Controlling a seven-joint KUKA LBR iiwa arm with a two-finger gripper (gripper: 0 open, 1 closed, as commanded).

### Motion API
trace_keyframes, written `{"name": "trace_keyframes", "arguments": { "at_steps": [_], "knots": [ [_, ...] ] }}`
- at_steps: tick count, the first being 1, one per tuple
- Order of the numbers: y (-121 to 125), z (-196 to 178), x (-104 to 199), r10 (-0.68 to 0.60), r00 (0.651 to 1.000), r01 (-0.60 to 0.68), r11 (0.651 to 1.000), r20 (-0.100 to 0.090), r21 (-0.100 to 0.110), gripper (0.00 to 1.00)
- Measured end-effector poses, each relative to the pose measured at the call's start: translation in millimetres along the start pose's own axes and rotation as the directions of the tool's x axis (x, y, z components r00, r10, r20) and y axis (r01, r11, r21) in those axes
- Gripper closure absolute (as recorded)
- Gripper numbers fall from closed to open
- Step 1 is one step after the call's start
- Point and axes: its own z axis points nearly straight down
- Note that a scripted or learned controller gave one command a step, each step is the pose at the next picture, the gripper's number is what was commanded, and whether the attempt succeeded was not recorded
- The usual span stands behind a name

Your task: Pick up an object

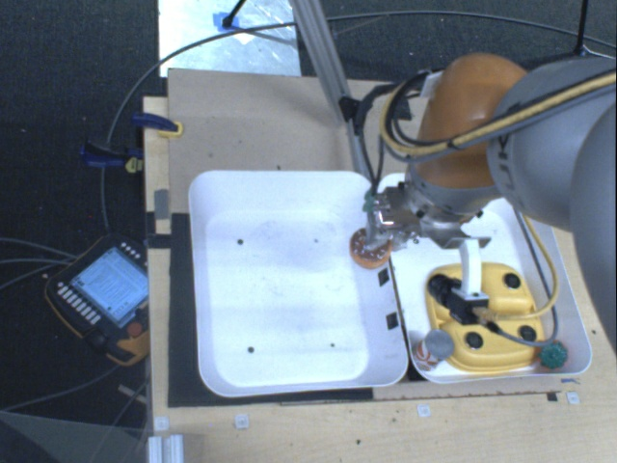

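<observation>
two white bins [280, 287], tan bench [251, 123], yellow toy [487, 316] with black spots, teal ball [551, 356], grey disc [437, 344], brown round thing [367, 249], grey arm [549, 143] with orange band
</observation>
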Motion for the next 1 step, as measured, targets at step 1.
{"name": "trace_keyframes", "arguments": {
  "at_steps": [1],
  "knots": [
    [-18.4, 8.6, 43.0, 0.0, 1.0, 0.0, 1.0, 0.0, 0.0, 1.0]
  ]
}}
